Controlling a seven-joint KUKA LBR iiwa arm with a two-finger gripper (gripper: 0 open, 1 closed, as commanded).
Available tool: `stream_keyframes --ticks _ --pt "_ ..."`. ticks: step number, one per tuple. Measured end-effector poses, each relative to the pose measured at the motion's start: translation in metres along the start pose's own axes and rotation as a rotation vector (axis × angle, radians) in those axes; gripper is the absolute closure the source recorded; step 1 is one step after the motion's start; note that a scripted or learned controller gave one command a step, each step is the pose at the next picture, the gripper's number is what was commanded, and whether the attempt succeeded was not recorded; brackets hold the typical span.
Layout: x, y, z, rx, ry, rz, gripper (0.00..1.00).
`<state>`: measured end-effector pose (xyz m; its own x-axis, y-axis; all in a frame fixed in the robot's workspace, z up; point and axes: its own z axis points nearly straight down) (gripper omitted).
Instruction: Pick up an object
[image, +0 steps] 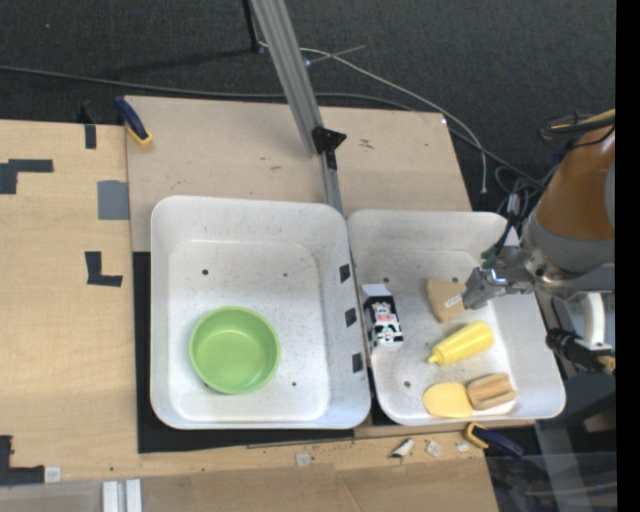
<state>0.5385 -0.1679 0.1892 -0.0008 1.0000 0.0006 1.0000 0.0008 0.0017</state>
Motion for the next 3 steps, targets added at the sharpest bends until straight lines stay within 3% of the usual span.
stream_keyframes --ticks 1,3 --pt "0.001 0.0 -0.065 -0.003 0.0 0.0 1.0" --pt "0.109 0.012 -0.038 0.008 0.002 -0.006 1.0"
